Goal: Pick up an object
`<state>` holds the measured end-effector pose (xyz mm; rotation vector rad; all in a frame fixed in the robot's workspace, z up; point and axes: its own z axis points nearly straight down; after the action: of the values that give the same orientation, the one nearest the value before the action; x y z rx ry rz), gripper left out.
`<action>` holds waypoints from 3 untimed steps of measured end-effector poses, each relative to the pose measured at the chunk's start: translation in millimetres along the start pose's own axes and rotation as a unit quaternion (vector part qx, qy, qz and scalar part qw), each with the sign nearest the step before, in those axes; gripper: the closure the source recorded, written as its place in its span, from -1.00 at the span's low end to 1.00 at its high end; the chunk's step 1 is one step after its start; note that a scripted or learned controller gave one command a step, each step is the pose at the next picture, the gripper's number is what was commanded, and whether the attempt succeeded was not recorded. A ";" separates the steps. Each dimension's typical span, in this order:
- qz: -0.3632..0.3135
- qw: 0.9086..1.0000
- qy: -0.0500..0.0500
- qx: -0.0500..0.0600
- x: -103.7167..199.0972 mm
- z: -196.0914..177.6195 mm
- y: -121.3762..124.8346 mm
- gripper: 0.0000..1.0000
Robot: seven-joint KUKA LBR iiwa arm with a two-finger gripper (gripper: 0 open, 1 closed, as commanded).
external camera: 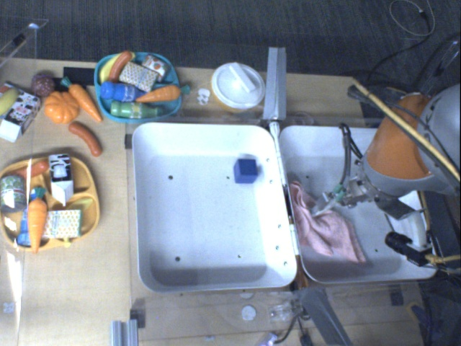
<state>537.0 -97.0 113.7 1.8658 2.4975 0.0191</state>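
A small blue cube (246, 170) lies in the left white bin (180, 265), toward its upper right. A crumpled pink cloth (328, 231) lies in the right white bin (374, 269), against its left wall. My gripper (337, 194) hangs low over the right bin, right at the cloth's upper edge. The grey arm with its orange band (396, 150) reaches in from the right and covers much of that bin's right side. I cannot make out whether the gripper touches or holds the cloth.
On the bench at the left are a blue bowl (137, 86) of toy food, a yellow dish (81, 225) with more toys, a toy pumpkin (60, 107) and a sausage (86, 139). A white lidded bowl (238, 85) stands behind the bins.
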 end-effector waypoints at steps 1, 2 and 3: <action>0.038 0.999 0.003 0.006 -11.9 24.4 42.5 -1.00; 0.001 1.000 0.002 0.006 -35.9 22.9 -23.8 -1.00; -0.094 0.995 0.006 0.009 -46.1 -12.3 -64.2 -1.00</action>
<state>488.2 -159.4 125.0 1.6322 2.6798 0.0033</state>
